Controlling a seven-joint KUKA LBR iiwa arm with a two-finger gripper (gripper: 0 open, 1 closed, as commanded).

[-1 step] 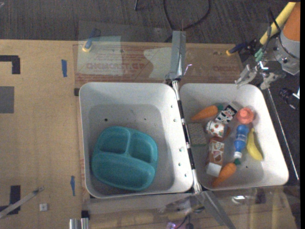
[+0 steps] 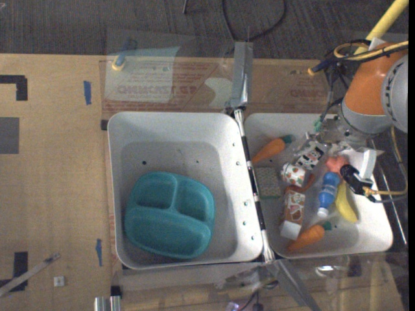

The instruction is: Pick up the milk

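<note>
1. The left shallow white plastic bin holds a teal three-compartment plate.
2. The right white bin holds two orange carrots, a yellow banana, a blue bottle and the brown-and-white milk carton (lying near its left wall).
3. The gripper hangs over the clutter; whether it grips anything, I cannot tell.

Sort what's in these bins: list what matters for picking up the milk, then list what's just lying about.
For the job:
milk carton
gripper
right bin

Lying about:
teal divided plate
left bin
two carrots
banana
blue bottle
small red-and-white carton
</note>
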